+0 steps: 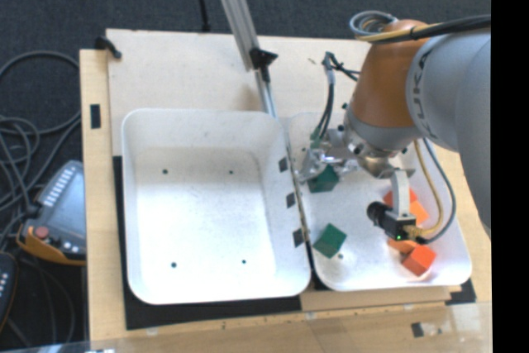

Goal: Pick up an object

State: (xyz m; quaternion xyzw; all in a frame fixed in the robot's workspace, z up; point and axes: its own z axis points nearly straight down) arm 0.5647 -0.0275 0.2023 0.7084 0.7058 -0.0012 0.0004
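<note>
My gripper point(316, 169) hangs over the left side of the right bin point(446, 277), close to the wall between the bins. A small dark green block point(325, 180) sits between its metal fingers, partly hidden by them, and the gripper is shut on it. A second green block point(330, 240) lies on the bin floor just below. An orange block point(419, 259) rests near the bin's front right corner. Another orange piece point(413, 209) lies behind it, partly covered by a black cable fitting.
The left bin point(198, 202) stands beside the right one, sharing a raised rim point(296, 202). A slanted metal pole point(235, 4) rises behind the bins. The grey arm with its orange band point(388, 87) covers the right bin's back part. Cables lie off the bench at left.
</note>
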